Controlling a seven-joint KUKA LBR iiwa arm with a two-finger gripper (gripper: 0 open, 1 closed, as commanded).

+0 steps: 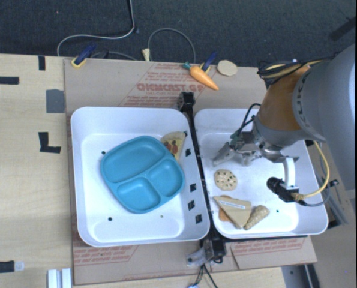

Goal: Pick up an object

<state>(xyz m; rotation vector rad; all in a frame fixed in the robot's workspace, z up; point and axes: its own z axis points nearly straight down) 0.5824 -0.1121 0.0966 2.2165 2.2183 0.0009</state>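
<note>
From above, the gripper [226,153] hangs low in the right bin [310,221], its jaws spread wide and holding nothing, tips aimed left toward the divider. The cookie [225,179] lies just near of them, apart from them, probably the target. Nearer still lie a sandwich [229,207] and a cone [255,216], touching. The left bin [85,179] carries a blue tray [142,174]. A carrot [203,77] rests on the bench beyond.

Even, fairly bright overhead light, no hard glare. White bins [82,179] near blown out, w/ soft shadows along inner walls. Arm [328,95] right of bins looks blurry. Frame slightly soft and grainy overall.
</note>
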